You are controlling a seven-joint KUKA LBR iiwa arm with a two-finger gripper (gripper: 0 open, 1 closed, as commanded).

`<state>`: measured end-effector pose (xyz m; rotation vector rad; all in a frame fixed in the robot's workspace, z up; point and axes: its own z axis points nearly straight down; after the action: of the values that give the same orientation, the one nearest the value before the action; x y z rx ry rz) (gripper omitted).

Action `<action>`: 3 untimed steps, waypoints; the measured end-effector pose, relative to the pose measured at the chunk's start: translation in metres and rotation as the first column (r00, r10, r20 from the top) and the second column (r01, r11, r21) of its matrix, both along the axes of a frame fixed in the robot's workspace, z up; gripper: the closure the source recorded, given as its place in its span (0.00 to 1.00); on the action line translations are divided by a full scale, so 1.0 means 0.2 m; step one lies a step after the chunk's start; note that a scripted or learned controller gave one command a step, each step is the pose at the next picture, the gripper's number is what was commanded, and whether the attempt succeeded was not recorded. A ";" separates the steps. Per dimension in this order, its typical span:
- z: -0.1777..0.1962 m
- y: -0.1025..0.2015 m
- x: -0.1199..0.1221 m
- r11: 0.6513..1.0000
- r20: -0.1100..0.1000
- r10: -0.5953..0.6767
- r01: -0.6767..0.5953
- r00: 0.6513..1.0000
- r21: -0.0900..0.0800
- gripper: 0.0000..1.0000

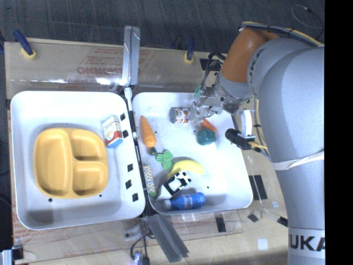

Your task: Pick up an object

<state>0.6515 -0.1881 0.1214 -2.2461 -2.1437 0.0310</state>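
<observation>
The arm reaches in from the right, and its gripper (199, 107) hangs over the far part of the right bin (234, 173). From this slanted view I cannot tell whether the tool is set wide or narrow, and nothing can be seen caught in it, so as far as the view shows, the pick is not yet made.

Just left of the gripper lies a small can (179, 115) on its side, close enough that it may be touching or only just beside; I cannot say which. Just on the near side of the gripper sits a teal and orange toy (207, 133). Either looks like a possible target, judging by how close the tool stands to both.

Further left in the same bin a toy carrot (147, 131) lies along the dividing wall, with a small green toy (163, 158) nearer the camera. A banana (186, 166) rests near the middle, a black and white toy (178, 183) lies beside it, and a blue bottle (187, 201) lies on its side against the near wall.

The left bin (25, 203) holds a yellow divided tray (70, 162) and a small carton (112, 131) by its right wall, well apart from the arm.

What is left, by my reading: closing on a thing, then lifting it clear of the bin floor.
</observation>
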 end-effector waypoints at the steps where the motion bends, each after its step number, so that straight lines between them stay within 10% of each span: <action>1: -0.15 0.12 -0.26 0.997 0.036 -0.077 0.078 0.996 -0.012 1.00; 2: 0.16 0.07 -0.32 0.991 0.040 0.131 -0.131 0.991 -0.013 1.00; 3: 0.16 0.07 -0.32 0.991 0.040 0.130 -0.130 0.991 -0.013 0.00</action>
<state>0.5870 -0.1739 0.1529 -2.1266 -2.3133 0.0004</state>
